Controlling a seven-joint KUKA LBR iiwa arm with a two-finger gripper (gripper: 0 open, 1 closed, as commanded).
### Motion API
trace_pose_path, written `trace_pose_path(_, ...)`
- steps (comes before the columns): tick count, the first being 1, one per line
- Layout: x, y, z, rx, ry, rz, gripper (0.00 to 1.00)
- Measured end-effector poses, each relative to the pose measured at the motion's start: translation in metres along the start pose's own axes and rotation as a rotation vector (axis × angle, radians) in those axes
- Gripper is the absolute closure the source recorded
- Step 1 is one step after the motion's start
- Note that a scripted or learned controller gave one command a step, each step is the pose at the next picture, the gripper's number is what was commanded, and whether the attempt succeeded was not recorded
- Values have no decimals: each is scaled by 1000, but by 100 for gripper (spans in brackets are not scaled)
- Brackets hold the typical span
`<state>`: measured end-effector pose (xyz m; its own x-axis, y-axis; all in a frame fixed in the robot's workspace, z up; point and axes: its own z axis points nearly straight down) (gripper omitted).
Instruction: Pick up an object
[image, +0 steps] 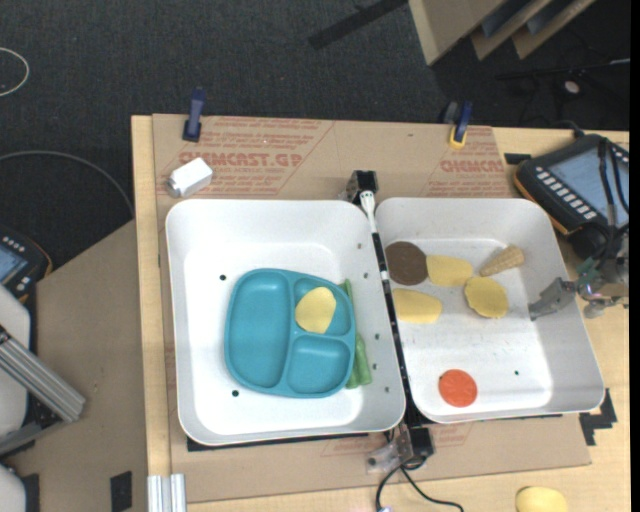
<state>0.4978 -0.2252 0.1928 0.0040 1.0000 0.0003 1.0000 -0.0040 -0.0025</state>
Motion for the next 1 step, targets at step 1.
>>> trace_pose_path(1, 1, 3, -9, -5, -2, -3, 100)
